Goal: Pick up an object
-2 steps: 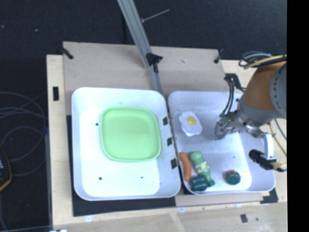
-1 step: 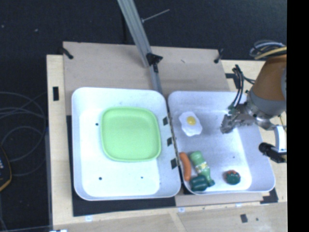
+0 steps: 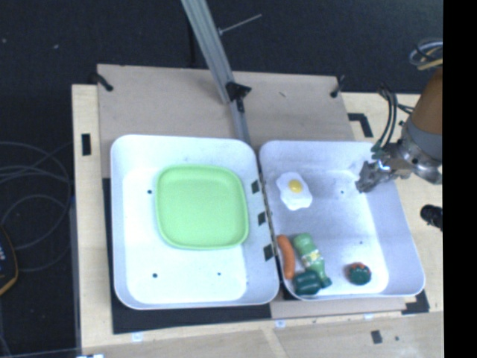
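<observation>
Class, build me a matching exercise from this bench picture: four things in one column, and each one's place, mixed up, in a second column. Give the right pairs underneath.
Things
1. green plate
2. fried egg toy
3. carrot
4. end effector

Places
A. upper left part of the right bin
B. over the right bin's upper right edge
C. middle of the left bin
D. along the right bin's left wall, near the front

Pairs: 1-C, 2-A, 3-D, 4-B
</observation>
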### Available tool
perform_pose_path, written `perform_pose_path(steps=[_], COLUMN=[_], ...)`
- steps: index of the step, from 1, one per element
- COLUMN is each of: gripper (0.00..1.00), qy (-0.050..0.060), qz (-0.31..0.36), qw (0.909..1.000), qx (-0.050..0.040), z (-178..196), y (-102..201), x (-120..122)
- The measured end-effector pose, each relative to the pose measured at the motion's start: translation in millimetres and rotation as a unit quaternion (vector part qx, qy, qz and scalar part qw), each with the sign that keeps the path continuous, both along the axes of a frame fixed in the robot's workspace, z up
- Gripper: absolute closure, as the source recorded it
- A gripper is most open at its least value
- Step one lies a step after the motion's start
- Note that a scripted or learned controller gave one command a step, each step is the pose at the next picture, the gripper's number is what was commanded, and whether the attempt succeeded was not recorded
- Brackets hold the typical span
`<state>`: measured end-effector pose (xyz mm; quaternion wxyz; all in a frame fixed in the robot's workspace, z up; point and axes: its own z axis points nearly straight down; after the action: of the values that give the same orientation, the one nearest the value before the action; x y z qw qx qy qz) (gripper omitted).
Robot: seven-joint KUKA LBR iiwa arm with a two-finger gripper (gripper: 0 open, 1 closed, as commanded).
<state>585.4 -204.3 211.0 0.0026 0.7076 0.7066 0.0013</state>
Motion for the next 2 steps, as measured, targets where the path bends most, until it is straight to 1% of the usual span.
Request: perform_pose_path(steps=[1, 2], gripper=[1.0, 1.0], qy=[0.0, 0.002], qz=[0.001, 0.002], qw=[1.0, 1.0], qx=[0.0001, 0.0009], z=[50.9, 46.9], y=[-0.8, 41.2], x=[0.8, 3.0])
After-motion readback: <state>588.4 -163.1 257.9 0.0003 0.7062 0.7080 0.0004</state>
